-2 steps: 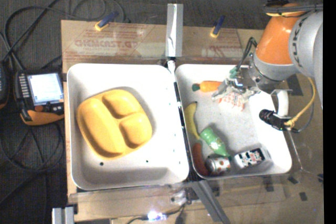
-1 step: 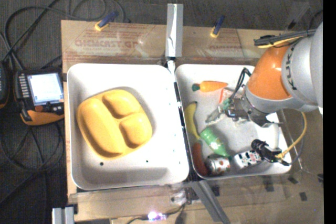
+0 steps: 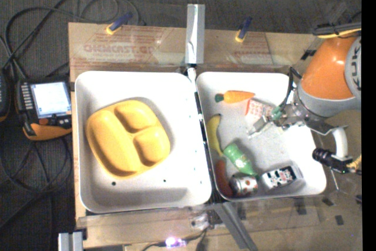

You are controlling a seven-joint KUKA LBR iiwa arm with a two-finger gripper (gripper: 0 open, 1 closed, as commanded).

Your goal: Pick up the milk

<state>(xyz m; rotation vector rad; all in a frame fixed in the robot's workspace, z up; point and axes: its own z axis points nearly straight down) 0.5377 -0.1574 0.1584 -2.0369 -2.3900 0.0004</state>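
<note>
The milk is a small red and white carton in the right bin, just below the carrot. My gripper reaches in from the right and hangs low over the bin, right at the carton's lower right side. Its metal tip points left and down, toward the bin floor beside the carton. I cannot make out whether it touches the carton. The arm's orange band sits at the bin's right edge.
The right bin also holds a banana, a green bottle, a can and a dark box along its front. A yellow divided plate lies in the left bin.
</note>
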